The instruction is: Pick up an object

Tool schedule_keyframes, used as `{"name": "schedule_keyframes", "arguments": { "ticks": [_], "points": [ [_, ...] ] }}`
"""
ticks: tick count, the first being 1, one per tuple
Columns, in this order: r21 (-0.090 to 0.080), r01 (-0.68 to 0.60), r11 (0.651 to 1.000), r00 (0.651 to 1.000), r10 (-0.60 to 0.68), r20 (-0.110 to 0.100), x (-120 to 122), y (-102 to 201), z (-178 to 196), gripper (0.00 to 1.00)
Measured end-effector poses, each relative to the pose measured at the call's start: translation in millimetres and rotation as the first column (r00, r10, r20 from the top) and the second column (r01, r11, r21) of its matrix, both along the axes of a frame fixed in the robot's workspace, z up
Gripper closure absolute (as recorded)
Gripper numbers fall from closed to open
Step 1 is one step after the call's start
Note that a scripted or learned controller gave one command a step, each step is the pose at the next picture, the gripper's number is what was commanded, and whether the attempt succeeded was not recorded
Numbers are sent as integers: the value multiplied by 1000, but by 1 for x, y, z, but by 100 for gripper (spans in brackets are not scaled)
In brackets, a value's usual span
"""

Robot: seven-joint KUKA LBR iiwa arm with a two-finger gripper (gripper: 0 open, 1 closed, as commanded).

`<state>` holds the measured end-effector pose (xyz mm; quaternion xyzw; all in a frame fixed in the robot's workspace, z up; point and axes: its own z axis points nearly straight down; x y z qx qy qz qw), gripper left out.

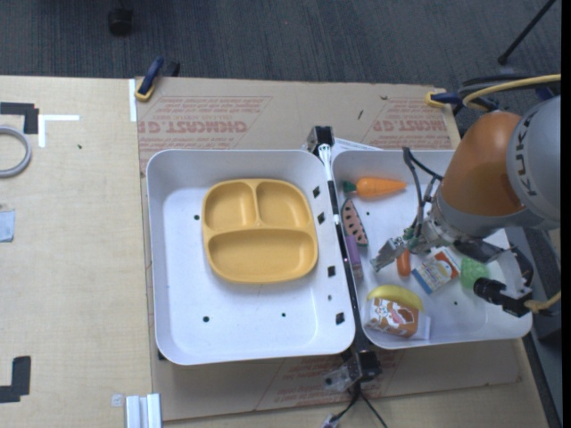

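My gripper (393, 255) is low in the right bin (500, 328), jaw state can't tell, nothing visibly held. Around it: small orange piece (404, 263) just beside, carrot (380, 186) near the far wall, watermelon slice (356, 224) by the divider. Left bin (178, 328) holds a yellow divided plate (260, 230). Both bins on cardboard (205, 119) over a tan bench (67, 257); dark carpet (285, 16) beyond.
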<state>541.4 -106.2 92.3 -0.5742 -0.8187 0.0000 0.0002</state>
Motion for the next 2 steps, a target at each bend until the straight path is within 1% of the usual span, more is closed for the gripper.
{"name": "schedule_keyframes", "arguments": {
  "ticks": [1, 2],
  "points": [
    [0, 2, 1000, 1000, -2, 2, 1, 0, 10, 100],
    [-1, 89, 996, 996, -89, 2, -29, 50, 173, 100]
  ]
}}
